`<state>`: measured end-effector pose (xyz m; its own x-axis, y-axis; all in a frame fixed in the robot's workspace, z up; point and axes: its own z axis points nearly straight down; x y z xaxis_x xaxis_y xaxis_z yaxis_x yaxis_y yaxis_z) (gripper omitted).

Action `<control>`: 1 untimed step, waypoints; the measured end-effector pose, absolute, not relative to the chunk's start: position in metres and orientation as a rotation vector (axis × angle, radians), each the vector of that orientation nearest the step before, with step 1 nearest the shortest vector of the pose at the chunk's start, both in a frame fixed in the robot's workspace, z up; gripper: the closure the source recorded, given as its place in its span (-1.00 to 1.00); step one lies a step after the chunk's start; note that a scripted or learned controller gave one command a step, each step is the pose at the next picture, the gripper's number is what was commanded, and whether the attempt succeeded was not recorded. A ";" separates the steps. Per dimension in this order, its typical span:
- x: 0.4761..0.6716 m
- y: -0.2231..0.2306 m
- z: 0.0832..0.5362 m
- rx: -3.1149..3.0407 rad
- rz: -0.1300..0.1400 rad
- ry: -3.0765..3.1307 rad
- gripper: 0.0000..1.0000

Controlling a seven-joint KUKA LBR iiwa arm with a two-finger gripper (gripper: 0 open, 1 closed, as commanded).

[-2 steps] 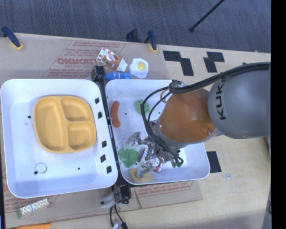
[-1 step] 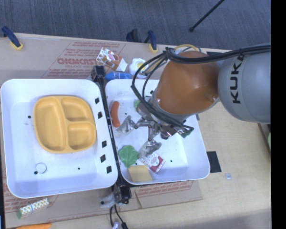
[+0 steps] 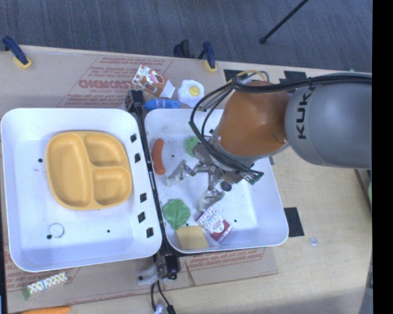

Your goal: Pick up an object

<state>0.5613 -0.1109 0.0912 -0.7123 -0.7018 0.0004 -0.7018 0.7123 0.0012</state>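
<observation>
Far left of the gripper (image 3: pixel 198 183) sits the yellow tray (image 3: pixel 88 169). A sausage (image 3: pixel 158 156) lies just left of it. The fingers are spread wide, pinching nothing, above the right bin (image 3: pixel 262 224). The arm (image 3: pixel 295 126) reaches in from the right, wrist bent downward.

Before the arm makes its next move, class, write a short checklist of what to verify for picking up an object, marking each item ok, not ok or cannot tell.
1. Gripper is over the right bin: ok.
2. An object is held between its fingers: cannot tell.
3. Objects lie near it, namely the red-and-white packet, green leaf and sausage: ok.
4. Yellow block lies apart from the packet: not ok, they touch.
5. Yellow tray lies away from the arm, in the left bin: ok.
</observation>
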 end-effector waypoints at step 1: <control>0.572 -0.104 0.092 1.361 0.000 -2.833 -1.00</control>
